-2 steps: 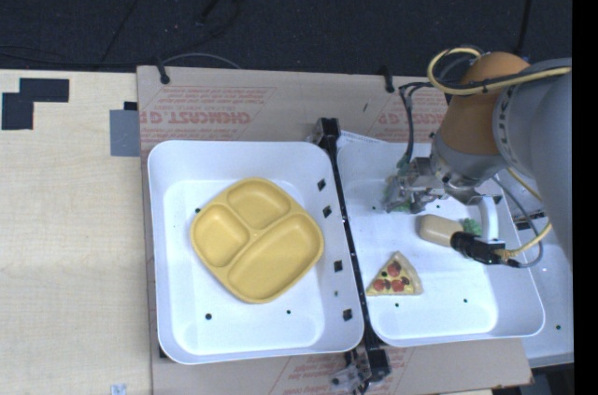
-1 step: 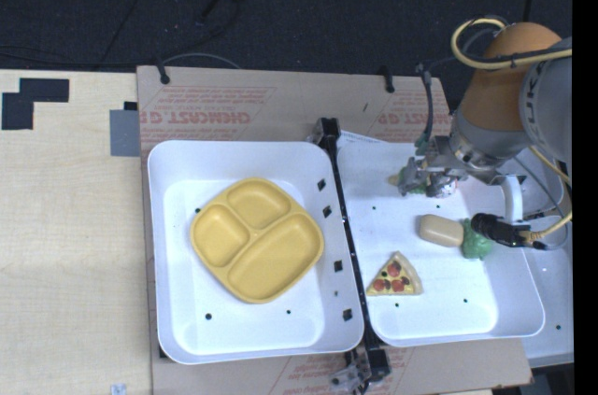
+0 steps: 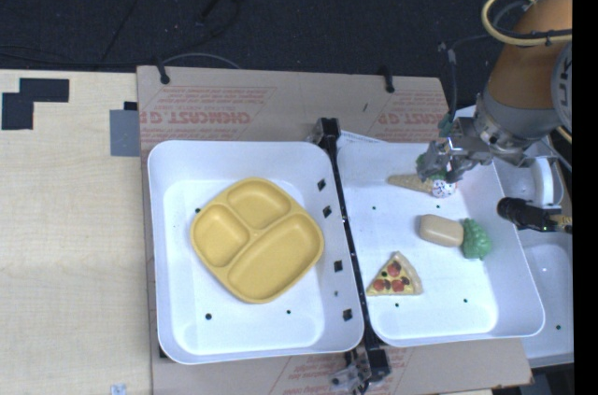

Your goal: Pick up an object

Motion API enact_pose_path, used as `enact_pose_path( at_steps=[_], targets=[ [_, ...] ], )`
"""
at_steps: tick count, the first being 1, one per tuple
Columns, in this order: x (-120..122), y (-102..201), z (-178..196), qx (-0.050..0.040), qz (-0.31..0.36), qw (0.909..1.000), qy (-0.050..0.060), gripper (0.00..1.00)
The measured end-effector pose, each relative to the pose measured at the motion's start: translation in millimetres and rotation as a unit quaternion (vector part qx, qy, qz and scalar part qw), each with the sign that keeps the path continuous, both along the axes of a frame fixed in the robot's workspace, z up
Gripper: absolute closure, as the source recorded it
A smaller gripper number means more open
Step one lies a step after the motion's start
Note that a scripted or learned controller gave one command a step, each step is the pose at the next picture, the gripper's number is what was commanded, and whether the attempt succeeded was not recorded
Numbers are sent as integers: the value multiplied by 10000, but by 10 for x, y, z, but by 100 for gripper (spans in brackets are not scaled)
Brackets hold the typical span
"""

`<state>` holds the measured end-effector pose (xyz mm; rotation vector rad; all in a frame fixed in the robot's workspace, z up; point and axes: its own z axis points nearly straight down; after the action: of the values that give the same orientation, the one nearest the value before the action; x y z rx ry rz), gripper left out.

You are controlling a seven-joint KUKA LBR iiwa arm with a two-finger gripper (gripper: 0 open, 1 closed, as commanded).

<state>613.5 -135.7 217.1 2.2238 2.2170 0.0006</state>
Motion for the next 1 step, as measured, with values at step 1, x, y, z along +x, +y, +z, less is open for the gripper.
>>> enact_pose_path(
  at_steps=[1],
  targets=[
    [3, -9, 248, 2, 16, 10000, 3, 100]
  ],
)
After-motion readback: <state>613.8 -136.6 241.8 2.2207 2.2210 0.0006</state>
